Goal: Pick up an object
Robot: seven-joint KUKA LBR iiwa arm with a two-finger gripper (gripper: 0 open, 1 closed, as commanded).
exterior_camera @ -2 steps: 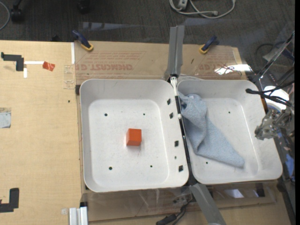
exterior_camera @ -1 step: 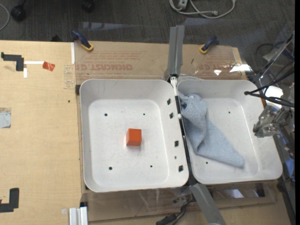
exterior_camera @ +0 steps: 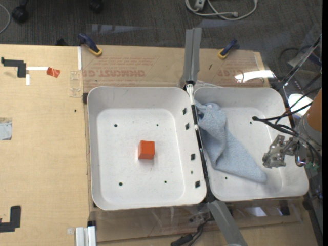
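Observation:
An orange cube (exterior_camera: 146, 150) sits near the middle of the left bin (exterior_camera: 102, 188). A crumpled light blue cloth (exterior_camera: 225, 145) lies in the right bin (exterior_camera: 287, 191), running from its upper left corner down toward the bin's middle. My gripper (exterior_camera: 275, 156) hangs over the right side of the right bin, just right of the cloth's lower end, and I see nothing held in it. The arm comes in from the right edge with black cables trailing over it.
A metal divider (exterior_camera: 196, 137) with black clips separates the two bins. The bench is a cardboard sheet (exterior_camera: 133, 65) held by clamps at the back. A wooden table (exterior_camera: 36, 137) lies to the left.

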